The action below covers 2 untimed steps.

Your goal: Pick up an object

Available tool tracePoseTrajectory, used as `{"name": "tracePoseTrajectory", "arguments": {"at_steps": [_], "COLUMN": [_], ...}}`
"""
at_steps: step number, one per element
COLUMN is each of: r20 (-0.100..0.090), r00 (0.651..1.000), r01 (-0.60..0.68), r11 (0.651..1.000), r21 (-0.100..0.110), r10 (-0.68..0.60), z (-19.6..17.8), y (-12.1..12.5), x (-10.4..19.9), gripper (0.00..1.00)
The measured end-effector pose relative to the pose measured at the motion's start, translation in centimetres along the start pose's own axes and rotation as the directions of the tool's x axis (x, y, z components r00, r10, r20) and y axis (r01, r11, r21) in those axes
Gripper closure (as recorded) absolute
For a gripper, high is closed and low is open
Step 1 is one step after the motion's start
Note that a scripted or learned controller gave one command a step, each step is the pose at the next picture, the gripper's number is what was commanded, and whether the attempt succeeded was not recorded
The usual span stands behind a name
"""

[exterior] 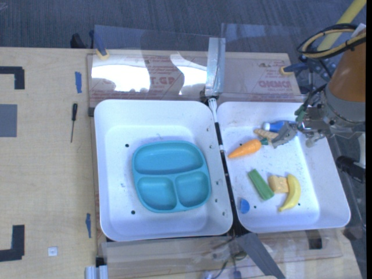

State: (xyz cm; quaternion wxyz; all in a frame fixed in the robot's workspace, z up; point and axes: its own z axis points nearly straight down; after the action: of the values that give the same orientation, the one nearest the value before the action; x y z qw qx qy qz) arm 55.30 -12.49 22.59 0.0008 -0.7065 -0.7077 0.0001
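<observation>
Reaching in from the right, my arm (349, 86), grey with its orange band, hangs over the upper right corner of the right bin (331, 208), which sits on the table (40, 173). Touching that bin on its left side is the left bin (110, 121), holding a blue divided tray (170, 175) near its middle. My tool (289, 131) sits low inside the right bin, close to its upper wall, and I cannot tell how far apart its fingers stand or whether anything is caught between them. Just beside the tool, toward the left bin, lie a small blue piece (274, 125) and a tan piece (263, 135), too small to name. An orange carrot (245, 149) lies below those, near the wall shared with the left bin. Lower in the right bin a green block (261, 184), an orange-yellow chunk (279, 183) and a yellow banana (292, 193) lie in a row, close together. A small blue bit (244, 206) rests at the lower left corner of the right bin.
</observation>
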Motion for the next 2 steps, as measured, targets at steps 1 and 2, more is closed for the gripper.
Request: {"name": "tracePoseTrajectory", "arguments": {"at_steps": [1,2], "r20": [0.000,0.002], "r00": [0.997,0.997], "r01": [-0.071,0.081], "r11": [0.997,0.997], "r21": [0.008,-0.006], "r10": [0.071,-0.081], "z": [8.8,13.8], "y": [1.5,-7.2], "x": [-0.3,0.2], "gripper": [0.00,0.00]}}
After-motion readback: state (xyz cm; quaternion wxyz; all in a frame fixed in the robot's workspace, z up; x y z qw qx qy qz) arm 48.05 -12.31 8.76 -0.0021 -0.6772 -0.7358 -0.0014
